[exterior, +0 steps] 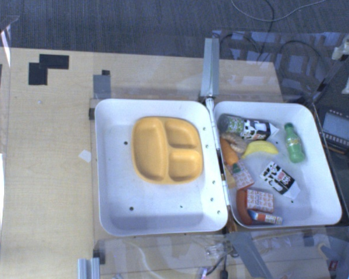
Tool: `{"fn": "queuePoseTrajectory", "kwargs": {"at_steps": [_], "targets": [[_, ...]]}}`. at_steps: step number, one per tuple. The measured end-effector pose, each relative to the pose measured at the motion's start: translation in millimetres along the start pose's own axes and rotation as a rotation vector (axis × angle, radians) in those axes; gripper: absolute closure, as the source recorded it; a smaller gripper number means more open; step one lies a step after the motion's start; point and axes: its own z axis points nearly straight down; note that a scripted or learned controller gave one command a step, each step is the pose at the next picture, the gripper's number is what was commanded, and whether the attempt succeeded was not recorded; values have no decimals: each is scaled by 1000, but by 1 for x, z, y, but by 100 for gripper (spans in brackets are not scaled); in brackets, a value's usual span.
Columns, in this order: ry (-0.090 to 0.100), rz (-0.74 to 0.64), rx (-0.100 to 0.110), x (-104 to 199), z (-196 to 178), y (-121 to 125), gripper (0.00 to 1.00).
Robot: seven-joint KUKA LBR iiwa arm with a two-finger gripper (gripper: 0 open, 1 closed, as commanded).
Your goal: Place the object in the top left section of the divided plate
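A yellow divided plate (166, 149) lies in the left white bin (122, 208), with one long section on its left and two smaller sections on its right. All its sections are bare. The right white bin (320, 173) holds several small items: a green bottle (294, 143), a yellow banana (260, 149), a black-and-white cow-print carton (256, 130), a second black-and-white carton (278, 179), an orange piece (229, 154) and a red-and-white box (260, 200).
A metal divider post (209, 68) stands between the bins at the back. Black tape marks (46, 67) lie on the wooden bench at the far left. Cables (262, 4) trail over the dark floor behind.
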Motion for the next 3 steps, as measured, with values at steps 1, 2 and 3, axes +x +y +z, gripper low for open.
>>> {"fn": "queuePoseTrajectory", "kwargs": {"at_steps": [1, 2, 3], "targets": [[-4, -185, 1, -21, -1, 3, 0], [-1, -172, -1, -30, 36, 3, 0], [-5, -445, 1, -30, -1, 5, 0]]}}
